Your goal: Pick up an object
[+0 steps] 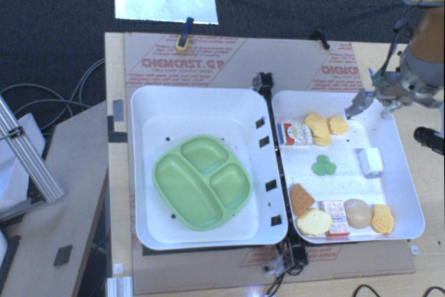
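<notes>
The right white bin (407, 174) holds several small toy foods. At its back lie a red-and-white packet (295, 133) and yellow pieces (320, 127). A green clump (323, 165) sits in the middle and a white block (370, 161) to its right. Along the front lie a brown cracker (302, 198), a yellow bun (314, 222), a beige round piece (357, 212) and a yellow waffle (382, 218). My gripper (372, 106) hangs over the bin's back right corner, open, with nothing between its fingers. It is right of the yellow pieces and apart from them.
The left white bin (149, 115) holds a green divided plate (201, 181). A black divider with clips (271, 149) runs between the bins. A yellow-and-blue clamp (185, 35) sits on the board behind the left bin.
</notes>
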You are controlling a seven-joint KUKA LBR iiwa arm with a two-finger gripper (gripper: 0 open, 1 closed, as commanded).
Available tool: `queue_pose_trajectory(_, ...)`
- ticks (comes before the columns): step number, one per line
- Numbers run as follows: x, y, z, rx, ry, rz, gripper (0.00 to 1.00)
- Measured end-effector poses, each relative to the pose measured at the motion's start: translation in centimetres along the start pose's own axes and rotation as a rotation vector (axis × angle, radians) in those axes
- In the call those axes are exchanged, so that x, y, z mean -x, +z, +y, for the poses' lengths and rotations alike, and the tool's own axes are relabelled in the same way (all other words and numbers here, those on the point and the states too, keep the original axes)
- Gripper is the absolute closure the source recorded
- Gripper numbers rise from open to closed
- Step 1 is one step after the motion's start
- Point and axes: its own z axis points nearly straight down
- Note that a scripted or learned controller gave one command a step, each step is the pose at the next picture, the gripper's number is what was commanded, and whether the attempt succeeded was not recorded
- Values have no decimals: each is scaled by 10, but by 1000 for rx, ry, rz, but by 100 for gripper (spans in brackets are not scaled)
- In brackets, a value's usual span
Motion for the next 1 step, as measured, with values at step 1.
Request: queue_pose_trajectory(1, -1, -7, 2, 11, -3, -2, 0)
